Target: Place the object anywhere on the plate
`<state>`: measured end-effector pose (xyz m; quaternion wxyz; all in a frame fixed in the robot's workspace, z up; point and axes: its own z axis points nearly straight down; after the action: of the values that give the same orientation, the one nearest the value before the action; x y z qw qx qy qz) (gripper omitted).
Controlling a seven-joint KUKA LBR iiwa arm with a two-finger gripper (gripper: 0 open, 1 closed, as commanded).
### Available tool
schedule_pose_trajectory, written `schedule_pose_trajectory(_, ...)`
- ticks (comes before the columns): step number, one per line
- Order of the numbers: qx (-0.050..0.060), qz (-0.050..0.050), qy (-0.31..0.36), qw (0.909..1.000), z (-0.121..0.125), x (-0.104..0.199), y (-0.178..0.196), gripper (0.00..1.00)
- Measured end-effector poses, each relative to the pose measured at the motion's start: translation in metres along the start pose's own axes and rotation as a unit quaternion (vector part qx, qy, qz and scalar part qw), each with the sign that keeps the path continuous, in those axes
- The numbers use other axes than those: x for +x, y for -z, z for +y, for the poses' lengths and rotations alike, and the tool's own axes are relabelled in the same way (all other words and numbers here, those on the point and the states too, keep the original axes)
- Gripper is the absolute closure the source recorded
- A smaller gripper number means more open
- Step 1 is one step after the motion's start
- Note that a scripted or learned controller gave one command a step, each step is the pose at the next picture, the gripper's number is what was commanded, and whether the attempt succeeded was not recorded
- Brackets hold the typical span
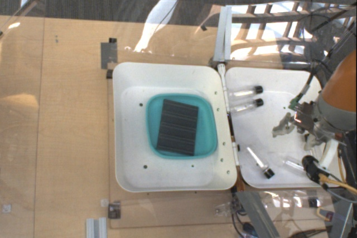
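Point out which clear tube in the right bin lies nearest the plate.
The upper tube of the pair by the divider, a black cap at its right end. The tube below it runs close second; the tube near the bin's bottom edge sits farther from the teal plate.

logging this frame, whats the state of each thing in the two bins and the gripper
teal plate: flat in the left bin
dark ribbed block: lying on the plate
tubes: two lying side by side in the right bin
third tube: lying apart, nearer the front
gripper: over the right bin
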<state>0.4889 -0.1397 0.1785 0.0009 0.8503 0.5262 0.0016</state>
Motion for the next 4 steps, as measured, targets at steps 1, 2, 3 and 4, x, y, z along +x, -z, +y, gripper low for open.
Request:
schedule_pose_trajectory(1, -0.005, 0.001, -0.031, 0.9995, -0.023, 0.048, 0.195, 0.0)
schedule_pose_trajectory(2, -0.006, 0.001, -0.22, 0.9754, -0.02, 0.044, 0.258, 0.0)
schedule_pose_trajectory(3, -0.004, 0.001, -0.434, 0.9007, 0.001, 0.0, 0.257, 0.0)
schedule_pose_trajectory(4, -0.004, 0.001, -0.434, 0.9009, 0.001, 0.0, 0.257, 0.0)
